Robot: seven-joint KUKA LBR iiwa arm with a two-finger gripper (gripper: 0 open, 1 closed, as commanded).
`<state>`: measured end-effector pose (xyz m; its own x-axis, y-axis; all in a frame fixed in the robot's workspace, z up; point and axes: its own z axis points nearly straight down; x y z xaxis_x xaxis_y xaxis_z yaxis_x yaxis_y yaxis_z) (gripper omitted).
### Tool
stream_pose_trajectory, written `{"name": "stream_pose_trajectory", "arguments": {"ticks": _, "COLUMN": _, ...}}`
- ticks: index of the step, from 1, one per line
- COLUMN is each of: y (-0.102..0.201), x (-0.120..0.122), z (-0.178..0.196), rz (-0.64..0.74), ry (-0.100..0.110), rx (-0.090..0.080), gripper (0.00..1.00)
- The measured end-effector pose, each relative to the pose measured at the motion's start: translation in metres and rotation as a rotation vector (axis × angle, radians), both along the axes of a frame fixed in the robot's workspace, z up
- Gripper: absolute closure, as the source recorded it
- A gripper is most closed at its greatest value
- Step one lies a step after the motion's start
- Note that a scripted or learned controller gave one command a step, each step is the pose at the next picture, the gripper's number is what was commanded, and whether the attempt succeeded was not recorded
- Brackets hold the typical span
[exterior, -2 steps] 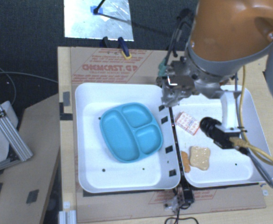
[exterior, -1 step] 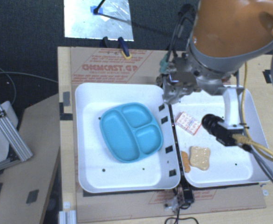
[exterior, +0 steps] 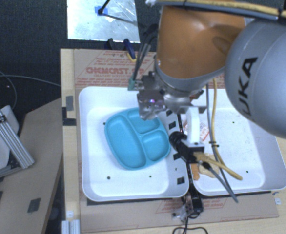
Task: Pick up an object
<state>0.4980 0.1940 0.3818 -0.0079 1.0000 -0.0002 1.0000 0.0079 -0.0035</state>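
Blue divided tray (exterior: 135,140) flat in left bin (exterior: 96,179), tilted, toward its right wall. Jaws (exterior: 149,112) over tray's upper edge; spread or pressed together, cannot tell. Grey arm (exterior: 260,77) across right bin (exterior: 260,165), cables on table's near edge.

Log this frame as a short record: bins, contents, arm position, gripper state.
bins: left bin and right bin, white, side by side
left bin contents: blue divided tray, lying flat
right bin contents: small items near its inner edge, too hidden to name
arm: above the bins' shared edge
gripper: over the tray's upper rim; state cannot be told
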Motion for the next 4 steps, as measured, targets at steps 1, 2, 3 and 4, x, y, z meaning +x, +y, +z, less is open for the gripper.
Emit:
{"name": "stream_pose_trajectory", "arguments": {"ticks": 1, "y": -0.105, "x": -0.011, "z": 0.046, "rz": -0.017, "ry": -0.012, "rx": 0.0, "gripper": 1.0}}
{"name": "stream_pose_trajectory", "arguments": {"ticks": 2, "y": -0.041, "x": -0.012, "z": 0.041, "rz": 0.001, "ry": -0.007, "rx": 0.003, "gripper": 1.0}}
{"name": "stream_pose_trajectory", "arguments": {"ticks": 3, "y": -0.044, "x": -0.011, "z": 0.053, "rz": -0.001, "ry": -0.01, "rx": 0.003, "gripper": 1.0}}
{"name": "stream_pose_trajectory", "arguments": {"ticks": 4, "y": -0.116, "x": -0.011, "z": 0.064, "rz": -0.014, "ry": -0.009, "rx": 0.0, "gripper": 1.0}}
